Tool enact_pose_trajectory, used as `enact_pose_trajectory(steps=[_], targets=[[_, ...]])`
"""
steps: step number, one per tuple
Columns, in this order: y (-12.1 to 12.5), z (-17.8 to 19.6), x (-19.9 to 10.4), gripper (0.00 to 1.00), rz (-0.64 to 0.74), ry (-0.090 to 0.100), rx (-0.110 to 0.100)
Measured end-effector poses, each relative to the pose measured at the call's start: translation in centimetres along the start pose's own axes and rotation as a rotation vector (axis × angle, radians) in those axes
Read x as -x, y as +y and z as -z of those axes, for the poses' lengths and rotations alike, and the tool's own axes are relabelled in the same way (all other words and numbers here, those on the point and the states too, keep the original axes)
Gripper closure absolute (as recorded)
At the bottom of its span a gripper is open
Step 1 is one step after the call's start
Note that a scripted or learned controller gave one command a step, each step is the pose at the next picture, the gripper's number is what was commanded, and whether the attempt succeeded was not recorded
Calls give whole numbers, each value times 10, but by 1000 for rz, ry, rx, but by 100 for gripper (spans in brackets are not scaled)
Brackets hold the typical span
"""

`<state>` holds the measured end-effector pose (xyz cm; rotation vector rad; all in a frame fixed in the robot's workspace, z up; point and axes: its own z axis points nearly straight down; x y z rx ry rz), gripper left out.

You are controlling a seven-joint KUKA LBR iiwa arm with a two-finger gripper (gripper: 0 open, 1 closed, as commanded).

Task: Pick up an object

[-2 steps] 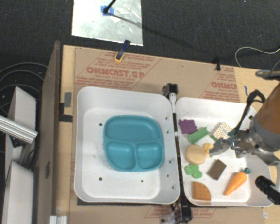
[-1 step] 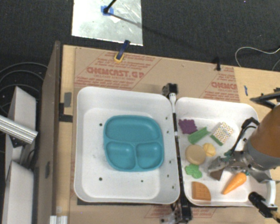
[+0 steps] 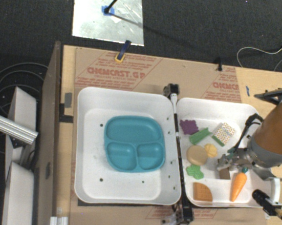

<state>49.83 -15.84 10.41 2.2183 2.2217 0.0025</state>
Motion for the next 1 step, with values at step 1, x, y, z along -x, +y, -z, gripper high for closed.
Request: enact_pose_trajectory(steps=[1], targets=[[49,69,-54,100,10,1,9]])
